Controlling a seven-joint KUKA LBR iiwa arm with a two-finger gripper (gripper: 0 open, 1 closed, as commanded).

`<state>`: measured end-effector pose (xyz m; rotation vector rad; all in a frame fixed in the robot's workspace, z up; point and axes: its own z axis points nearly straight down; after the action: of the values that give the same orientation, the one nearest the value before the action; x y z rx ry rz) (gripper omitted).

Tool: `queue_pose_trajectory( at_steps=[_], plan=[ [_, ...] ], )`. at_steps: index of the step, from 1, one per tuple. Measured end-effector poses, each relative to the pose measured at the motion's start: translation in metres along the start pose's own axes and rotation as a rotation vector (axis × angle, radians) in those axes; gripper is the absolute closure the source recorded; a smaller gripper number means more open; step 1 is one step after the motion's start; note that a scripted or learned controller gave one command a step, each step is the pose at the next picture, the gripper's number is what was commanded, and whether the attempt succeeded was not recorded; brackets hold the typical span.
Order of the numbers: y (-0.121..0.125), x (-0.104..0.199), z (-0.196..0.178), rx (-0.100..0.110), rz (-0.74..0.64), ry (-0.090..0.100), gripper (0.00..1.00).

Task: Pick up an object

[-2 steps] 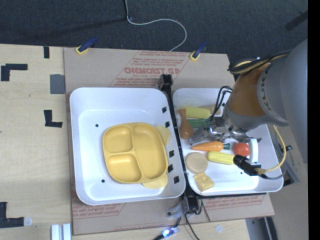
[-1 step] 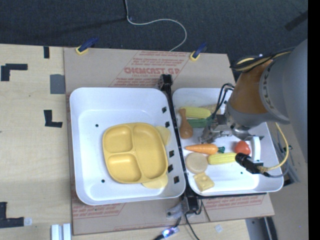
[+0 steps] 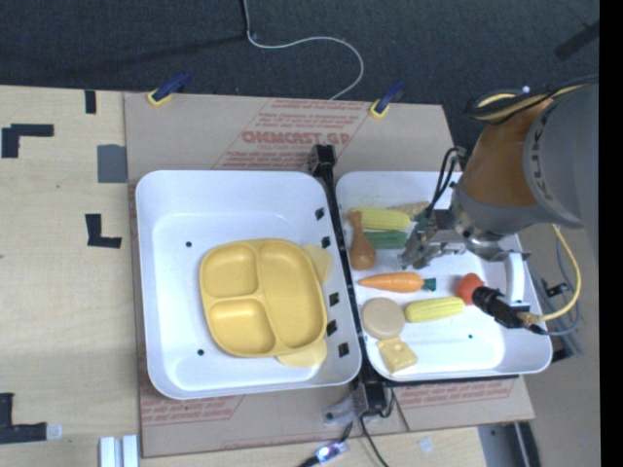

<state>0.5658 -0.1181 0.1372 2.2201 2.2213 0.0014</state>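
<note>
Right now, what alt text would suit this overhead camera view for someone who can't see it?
A grey robot arm's gripper hangs over the right bin of toy food, above a carrot and corn cob. The left bin holds a yellow divided plate.

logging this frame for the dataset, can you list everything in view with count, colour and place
bins: 2, white, side by side on bench
divided plate: 1, yellow, left bin
corn cob: 1, yellow-green, right bin, far side
carrot: 1, orange, right bin, middle
small corn: 1, yellow, right of the round piece
round piece: 1, tan, right bin, near left
cheese wedge: 1, pale yellow, near edge
red piece: 1, right bin
clips: 2, blue-yellow, cardboard's far edge
gripper: 1, grey, over right bin
</note>
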Motion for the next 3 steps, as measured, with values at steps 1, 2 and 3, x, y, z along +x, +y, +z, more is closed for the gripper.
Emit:
queue_pose_trajectory(
  at_steps=[1,2,3],
  plan=[
    [0.004,0.001,-0.043,-0.001,-0.001,-0.001,1.0],
    [0.005,0.001,-0.09,-0.002,-0.001,-0.001,1.0],
    [-0.024,0.052,-0.092,0.004,-0.004,0.001,1.0]
  ],
)
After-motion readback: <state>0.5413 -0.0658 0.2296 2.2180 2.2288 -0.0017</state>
